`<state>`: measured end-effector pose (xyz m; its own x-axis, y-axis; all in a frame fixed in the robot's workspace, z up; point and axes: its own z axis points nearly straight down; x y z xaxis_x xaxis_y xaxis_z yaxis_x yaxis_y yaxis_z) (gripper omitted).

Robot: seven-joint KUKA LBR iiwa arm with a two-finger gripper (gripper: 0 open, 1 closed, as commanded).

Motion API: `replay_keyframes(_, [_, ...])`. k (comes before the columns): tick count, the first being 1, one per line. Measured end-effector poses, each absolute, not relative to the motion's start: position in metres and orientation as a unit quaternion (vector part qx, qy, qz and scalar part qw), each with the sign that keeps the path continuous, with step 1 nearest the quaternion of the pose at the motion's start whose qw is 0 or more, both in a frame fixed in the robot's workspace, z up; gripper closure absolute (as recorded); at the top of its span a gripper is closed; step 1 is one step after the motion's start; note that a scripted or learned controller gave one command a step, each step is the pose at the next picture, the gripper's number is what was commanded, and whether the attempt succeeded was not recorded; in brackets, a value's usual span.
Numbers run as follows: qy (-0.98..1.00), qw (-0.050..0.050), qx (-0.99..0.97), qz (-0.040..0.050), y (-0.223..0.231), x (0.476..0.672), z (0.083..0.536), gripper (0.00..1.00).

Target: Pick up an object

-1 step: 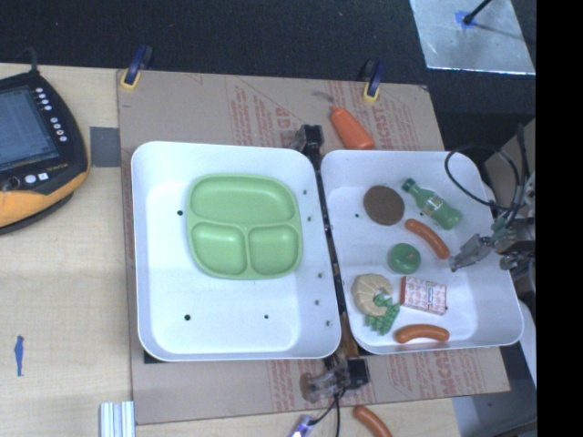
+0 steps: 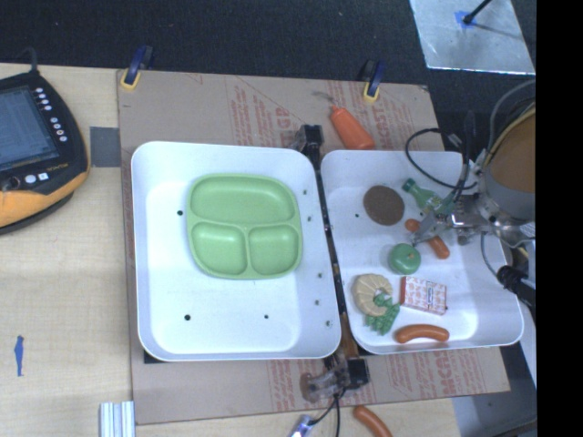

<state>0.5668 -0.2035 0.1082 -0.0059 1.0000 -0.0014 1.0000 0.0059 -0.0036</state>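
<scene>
The gripper (image 2: pixel 435 221) hangs low over the right bin (image 2: pixel 483 330), its fingers too blurred to tell whether spread or pinched, beside a small orange piece (image 2: pixel 441 247) and a green ball (image 2: pixel 404 259). A brown disc (image 2: pixel 383 204) lies nearby; a green divided plate (image 2: pixel 244 225) sits in the left bin (image 2: pixel 164 326).

Even overhead light falls on the bench, with the left bin (image 2: pixel 146 244) glaring bright white and casting soft, faint shadows inside its walls; the green plate (image 2: pixel 244 224) looks washed and slightly soft, the dark floor (image 2: pixel 228 16) grainy, and detail throughout is mildly blurred
</scene>
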Motion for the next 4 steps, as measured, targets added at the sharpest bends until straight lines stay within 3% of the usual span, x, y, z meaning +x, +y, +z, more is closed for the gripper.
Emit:
replay_keyframes(1, [-0.71, 0.0, -0.704, 0.002, -0.204, 0.567, 0.119, 1.0])
replay_keyframes(2, [-0.71, 0.001, -0.704, 0.0021, -0.204, 0.567, 0.119, 0.0])
replay_keyframes(3, [-0.708, 0.0, -0.706, 0.0, -0.185, 0.638, 0.093, 0.0])
replay_keyframes(4, [-0.708, 0.0, -0.706, 0.0006, -0.212, 0.594, 0.229, 0.0])
